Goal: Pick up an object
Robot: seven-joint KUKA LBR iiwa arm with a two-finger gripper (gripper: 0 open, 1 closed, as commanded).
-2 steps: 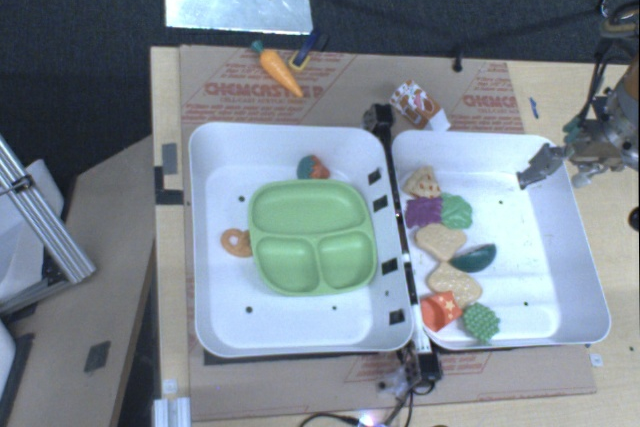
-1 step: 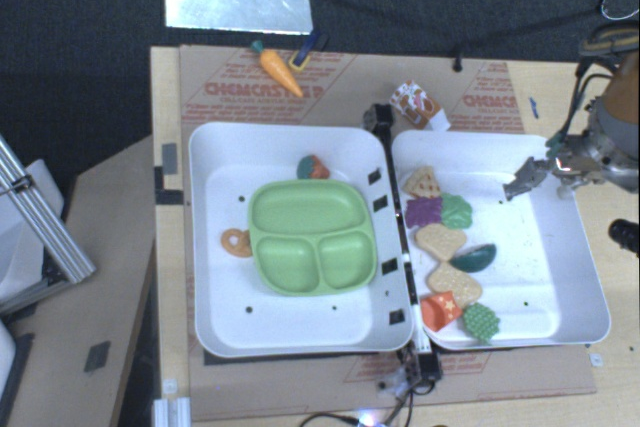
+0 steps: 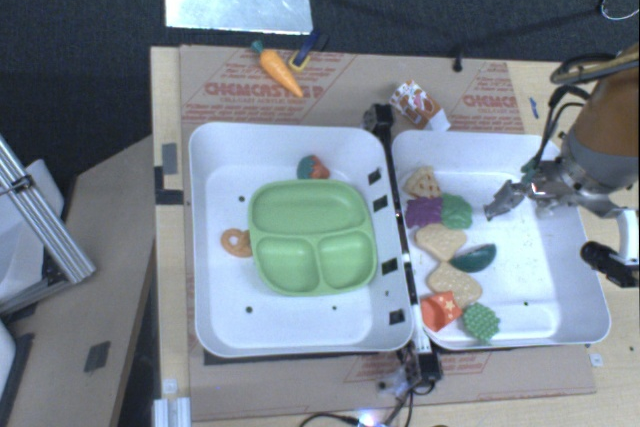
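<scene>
The arm [image 3: 605, 130] enters from the right and stands over the right bin [image 3: 570, 310]. The gripper [image 3: 503, 201] points left, above the bin's bare floor, just right of the toy food pieces; whether it is open or shut cannot be told, and nothing is seen in its grasp.

Candidate objects lie along the right bin's left side, top to bottom: a tan waffle-like piece [image 3: 423, 182], a purple piece [image 3: 424, 211] touching a green piece [image 3: 457, 211], a tan heart-shaped piece [image 3: 440, 241], a dark teal piece [image 3: 473, 258], another tan piece [image 3: 455, 284], an orange-red piece [image 3: 438, 312] and a green knobbly piece [image 3: 481, 321].

The left bin [image 3: 215, 315] holds a green divided tray [image 3: 310, 235], a pretzel-shaped piece [image 3: 237, 242] just left of it, and a small teal-and-orange piece [image 3: 313, 168] at its far edge.

On the worktop [image 3: 170, 75] beyond the bins lie a toy carrot [image 3: 280, 71] and a small wrapped packet [image 3: 417, 104].
</scene>
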